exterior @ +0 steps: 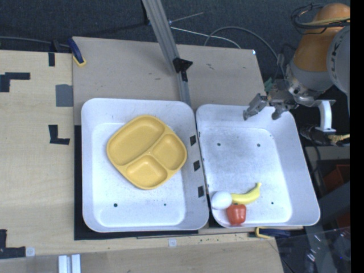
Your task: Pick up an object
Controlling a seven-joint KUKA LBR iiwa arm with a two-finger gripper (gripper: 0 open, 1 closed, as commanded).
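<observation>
Bench: pale wood top, two shallow white bins side by side, touching along their inner edges.
Left bin [94, 152]: holds a yellow divided plate [147, 151], three compartments, lying flat and turned at a slant, in the upper middle of the bin.
Right bin [284, 152]: floor mostly bare and speckled grey; three small things bunched in its near-left corner.
Banana [248, 194]: small, yellow, curved, stem end pointing up and right; lies just right of the white ball.
White ball [221, 199]: round, egg-like, hard against the bin's left wall.
Red object [236, 213]: small, tomato- or pepper-like, just below the banana and touching or nearly touching the white ball; exact kind unclear.
Arm [321, 44]: grey with orange band, coming in from the right, wrist above the far-right corner of the right bin.
Gripper [263, 109]: over the far rim of the right bin, well apart from the three small things.
Fingers [252, 109]: two dark prongs spread apart, released, nothing between them.
Pole [162, 30]: grey metal strut, slanting down from the top edge to the junction behind the two bins.
Clamp [78, 53]: blue and yellow, at the far-left corner of the board behind the bins.
</observation>
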